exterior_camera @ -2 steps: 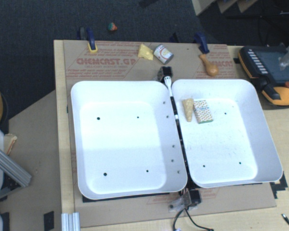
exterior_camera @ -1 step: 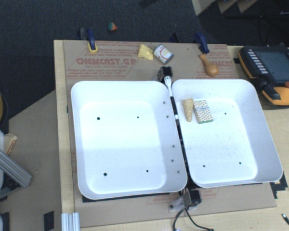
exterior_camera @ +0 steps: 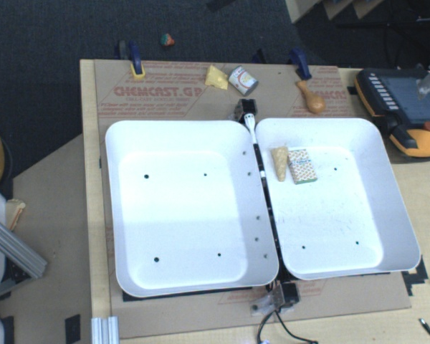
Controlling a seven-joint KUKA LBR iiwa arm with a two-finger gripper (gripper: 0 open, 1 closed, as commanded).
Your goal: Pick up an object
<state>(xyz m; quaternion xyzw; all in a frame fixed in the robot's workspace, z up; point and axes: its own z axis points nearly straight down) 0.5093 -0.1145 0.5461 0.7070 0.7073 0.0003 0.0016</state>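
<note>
End effector state could not be told; small box (exterior_camera: 302, 167) touched tan wedge (exterior_camera: 280, 162), grasp risked nudging both, missing

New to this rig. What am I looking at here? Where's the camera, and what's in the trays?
One fixed camera looks down at a slant on a bench with two shallow white plastic bins, left and right, side by side on a brown cardboard sheet. A robot arm works here, reaching in from the right, and is meant to pick up an object. In the right bin lie a tan cone-shaped piece and a small patterned box, next to each other near its back left corner. Beyond the bins sit a yellow wedge and a wooden-handled tool.
</note>
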